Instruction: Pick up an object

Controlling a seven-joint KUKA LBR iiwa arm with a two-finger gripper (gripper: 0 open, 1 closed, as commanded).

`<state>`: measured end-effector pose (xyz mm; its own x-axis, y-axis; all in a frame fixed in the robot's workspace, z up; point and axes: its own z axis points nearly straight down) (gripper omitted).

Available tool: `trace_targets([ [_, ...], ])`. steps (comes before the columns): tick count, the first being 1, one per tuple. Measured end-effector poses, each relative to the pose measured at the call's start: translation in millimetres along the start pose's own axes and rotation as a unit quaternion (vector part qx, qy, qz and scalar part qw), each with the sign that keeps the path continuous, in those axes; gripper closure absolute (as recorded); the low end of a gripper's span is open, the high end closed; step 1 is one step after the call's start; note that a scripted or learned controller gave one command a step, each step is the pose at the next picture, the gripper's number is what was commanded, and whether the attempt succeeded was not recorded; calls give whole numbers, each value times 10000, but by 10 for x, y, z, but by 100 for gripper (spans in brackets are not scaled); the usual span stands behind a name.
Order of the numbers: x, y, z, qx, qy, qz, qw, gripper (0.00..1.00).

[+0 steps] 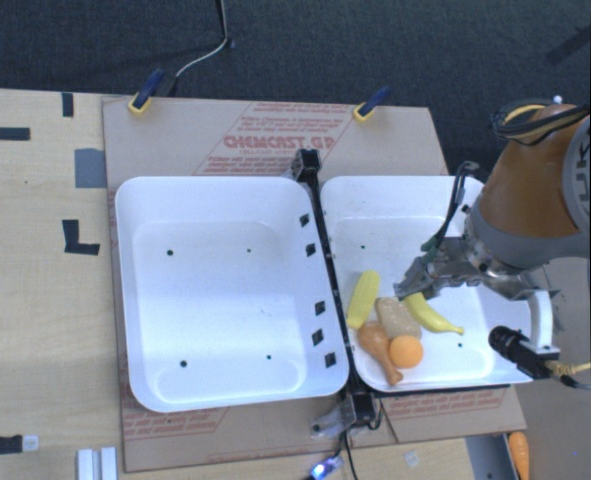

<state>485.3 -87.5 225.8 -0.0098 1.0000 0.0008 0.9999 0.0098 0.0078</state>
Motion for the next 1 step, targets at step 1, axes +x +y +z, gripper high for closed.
trace_targets([
  [1, 1038, 339, 446, 56, 8, -6, 10000, 100],
])
